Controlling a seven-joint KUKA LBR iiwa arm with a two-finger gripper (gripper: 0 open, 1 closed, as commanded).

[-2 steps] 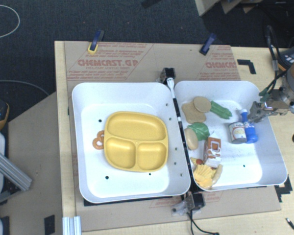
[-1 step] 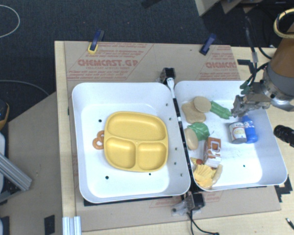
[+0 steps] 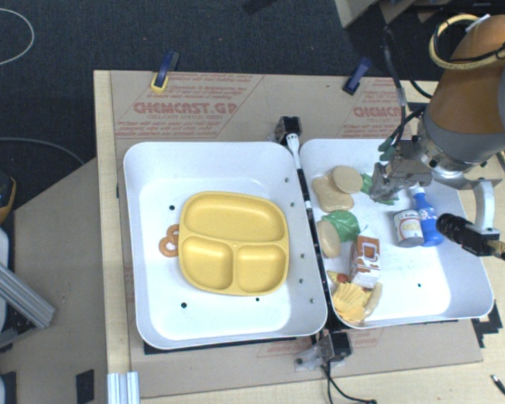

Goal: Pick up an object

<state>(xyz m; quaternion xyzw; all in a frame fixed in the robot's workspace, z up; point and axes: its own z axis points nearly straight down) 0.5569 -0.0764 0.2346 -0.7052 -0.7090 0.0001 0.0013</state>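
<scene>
Green piece (image 3: 379,185) sits under gripper (image 3: 389,179) at right bin's (image 3: 454,305) twelve o'clock | finger state — cannot tell | risk: blue bottle (image 3: 421,217) at four o'clock, just beside — could get knocked or grabbed instead.

A flat tan cardboard-covered bench top (image 3: 236,99), printed with faded red lettering, carries two shallow white plastic bins set side by side and touching along their inner edges. The left bin (image 3: 143,225) and the right bin (image 3: 463,297) together cover most of the board. A yellow-and-blue clamp (image 3: 162,72) and a blue clamp (image 3: 356,77) grip the bench's far edge.
</scene>
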